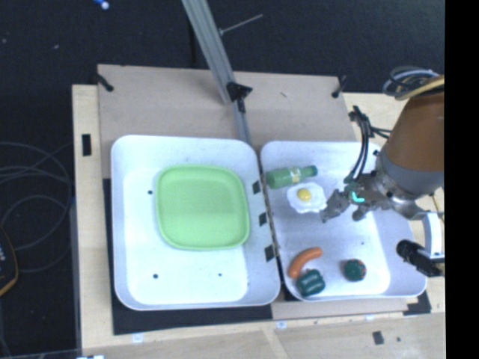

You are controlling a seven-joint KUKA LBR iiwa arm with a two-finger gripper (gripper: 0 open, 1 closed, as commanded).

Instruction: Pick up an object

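Care is needed in the descent: the jaws should be centred over one item and lowered straight, so that neighbours are not nudged. Whether they are released or clenched cannot be told; nothing is seen between them. The nearest candidate, a fried egg toy, lies just beside them in the right bin: flat, white, with a yellow yolk, likely hard to pinch.

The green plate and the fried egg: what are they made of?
The green plate looks like matte moulded plastic: even pale colour, rounded corners, no gloss. The fried egg seems a plastic or rubber toy, flat white with a bright yolk dome; which one is unclear.
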